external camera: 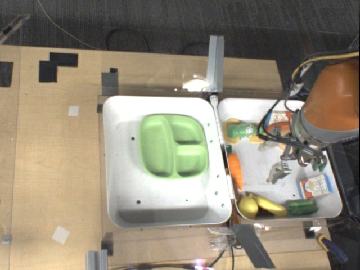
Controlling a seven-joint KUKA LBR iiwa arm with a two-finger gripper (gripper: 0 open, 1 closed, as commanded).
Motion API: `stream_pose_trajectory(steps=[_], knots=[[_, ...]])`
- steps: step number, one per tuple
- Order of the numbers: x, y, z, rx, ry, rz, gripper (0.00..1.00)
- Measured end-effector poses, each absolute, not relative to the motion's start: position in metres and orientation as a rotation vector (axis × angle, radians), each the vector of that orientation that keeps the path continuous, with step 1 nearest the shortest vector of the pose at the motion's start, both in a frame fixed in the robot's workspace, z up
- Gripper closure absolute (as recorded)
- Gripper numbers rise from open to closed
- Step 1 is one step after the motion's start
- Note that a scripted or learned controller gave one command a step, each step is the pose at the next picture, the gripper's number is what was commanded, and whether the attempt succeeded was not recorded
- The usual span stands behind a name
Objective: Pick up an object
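Gripper (pixel 279 172) over right bin (pixel 337 207) | jaw state: cannot tell | carton (pixel 314 185) print unreadable

A robotics lab or test cell was indicated rather than a home or a shop. A pale wooden bench (pixel 50 167) was seen on dark carpet (pixel 140 10), marked with black squares (pixel 56 65) and fitted with metal brackets (pixel 216 61) that fixed two white bins (pixel 115 162) side by side, while loose cables (pixel 126 38) were trailed across the floor. The grey and orange robot arm (pixel 334 103) was hung with wiring, and toy food (pixel 264 206) and a green divided plate (pixel 171 145) were laid out in the bins as test pieces.
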State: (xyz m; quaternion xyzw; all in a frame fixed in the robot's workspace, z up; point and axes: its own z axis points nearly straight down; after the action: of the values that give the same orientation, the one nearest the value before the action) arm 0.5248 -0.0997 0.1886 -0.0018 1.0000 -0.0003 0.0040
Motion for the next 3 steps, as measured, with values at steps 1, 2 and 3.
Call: stream_pose_trajectory(steps=[1, 2, 3], knots=[[0.58, -0.11, 0.09, -0.344, 3.106, -0.005, 0.0], [0.577, -0.168, 0.153, -0.215, 3.119, -0.009, 0.0], [0.564, -0.193, 0.089, -0.128, 3.124, -0.005, 0.0]])
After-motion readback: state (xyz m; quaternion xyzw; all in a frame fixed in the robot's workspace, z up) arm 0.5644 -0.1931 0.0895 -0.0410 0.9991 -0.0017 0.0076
